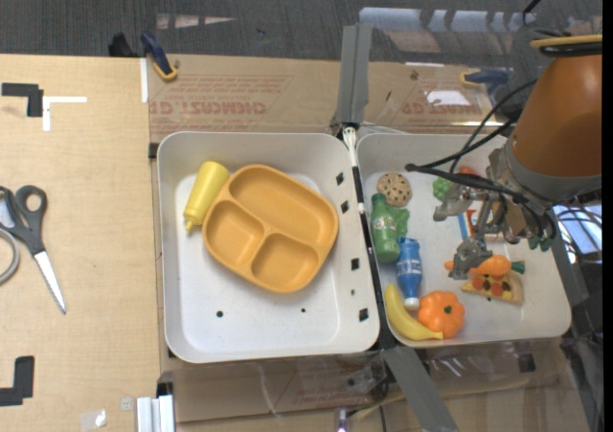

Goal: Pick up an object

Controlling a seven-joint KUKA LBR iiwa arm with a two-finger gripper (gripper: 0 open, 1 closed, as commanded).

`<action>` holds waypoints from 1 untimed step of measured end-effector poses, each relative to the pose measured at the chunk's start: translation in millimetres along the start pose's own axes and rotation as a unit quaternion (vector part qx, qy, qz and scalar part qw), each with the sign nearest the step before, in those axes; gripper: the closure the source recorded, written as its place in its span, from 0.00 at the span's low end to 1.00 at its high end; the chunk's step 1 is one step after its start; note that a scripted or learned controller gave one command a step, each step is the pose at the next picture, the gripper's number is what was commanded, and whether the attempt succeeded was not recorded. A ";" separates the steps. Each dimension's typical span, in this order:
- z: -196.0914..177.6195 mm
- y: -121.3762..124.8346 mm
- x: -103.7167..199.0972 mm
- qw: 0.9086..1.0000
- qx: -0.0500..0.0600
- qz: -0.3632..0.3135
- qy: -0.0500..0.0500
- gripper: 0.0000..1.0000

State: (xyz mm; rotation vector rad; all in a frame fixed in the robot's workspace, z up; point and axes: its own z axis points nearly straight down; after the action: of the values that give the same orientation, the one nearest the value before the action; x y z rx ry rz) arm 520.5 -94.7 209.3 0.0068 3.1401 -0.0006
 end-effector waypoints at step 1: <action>99.2 -13.0 32.1 1.000 0.001 -0.014 -0.010 0.00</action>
State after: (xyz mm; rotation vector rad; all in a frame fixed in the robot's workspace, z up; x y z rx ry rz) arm 488.5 -107.5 110.0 -0.0361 3.1190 -0.0034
